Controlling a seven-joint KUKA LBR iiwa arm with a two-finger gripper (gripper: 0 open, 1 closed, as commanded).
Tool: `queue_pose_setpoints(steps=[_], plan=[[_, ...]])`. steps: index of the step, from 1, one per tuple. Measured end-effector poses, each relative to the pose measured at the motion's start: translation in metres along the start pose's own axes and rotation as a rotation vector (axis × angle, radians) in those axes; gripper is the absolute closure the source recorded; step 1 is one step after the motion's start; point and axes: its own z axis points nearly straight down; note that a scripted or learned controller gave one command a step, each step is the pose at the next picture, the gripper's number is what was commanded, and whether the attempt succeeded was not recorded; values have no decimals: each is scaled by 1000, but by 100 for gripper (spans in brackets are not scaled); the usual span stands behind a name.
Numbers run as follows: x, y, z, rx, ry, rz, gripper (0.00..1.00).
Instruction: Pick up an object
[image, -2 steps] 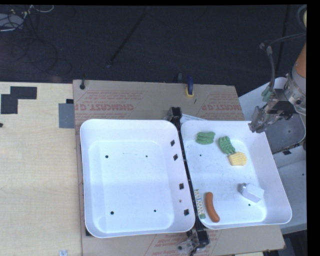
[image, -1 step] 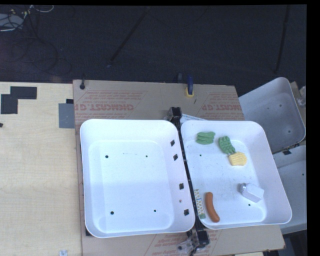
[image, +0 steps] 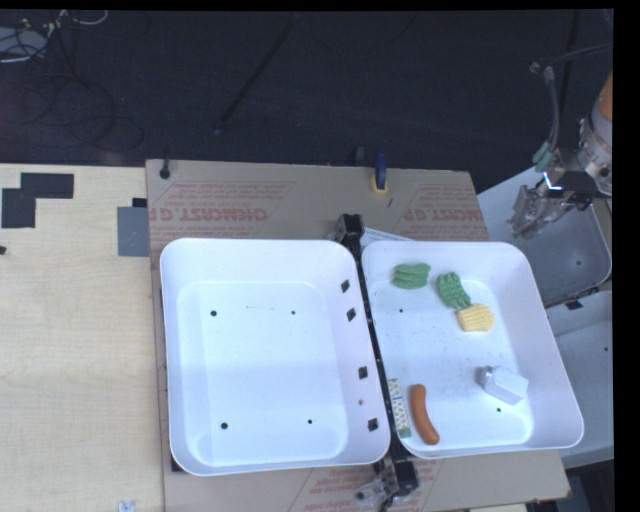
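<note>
We start from the worktop (image: 80, 330), pale wood on the left with a brown cardboard sheet under the two bins. The left bin (image: 180, 300) carries nothing we could grasp, so our work lies in the right bin (image: 530, 300), where every candidate sits.

The arm sits at the far right edge of the view, well apart from the bins and above their level. Its pincer (image: 535, 212) hangs just outside the right bin's upper right corner, and we cannot tell whether it is released or clenched; nothing shows in it.

Of the objects, the orange sausage-shaped piece (image: 424, 414) lies near the bin's lower left, close to the wall beside the divider. The grey-white block (image: 502, 385) rests alone toward the lower right, with bare floor around it. The two green pieces (image: 411, 275) and (image: 452, 290) lie near the top, and the yellow corn-like piece (image: 475, 318) sits just beside the second green one.

We judge the block the cleanest target: it stands clear of walls and neighbours. We should come down straight over its middle, span its narrow side, and descend fully before closing. The corn and green cluster risks catching two things at once; the sausage risks the wall.
</note>
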Motion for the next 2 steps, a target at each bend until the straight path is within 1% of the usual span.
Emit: queue_pose_setpoints(steps=[1, 2], plan=[[-53, 20, -112, -20, -10, 7, 100], [40, 27, -87, -6, 0, -5, 100]])
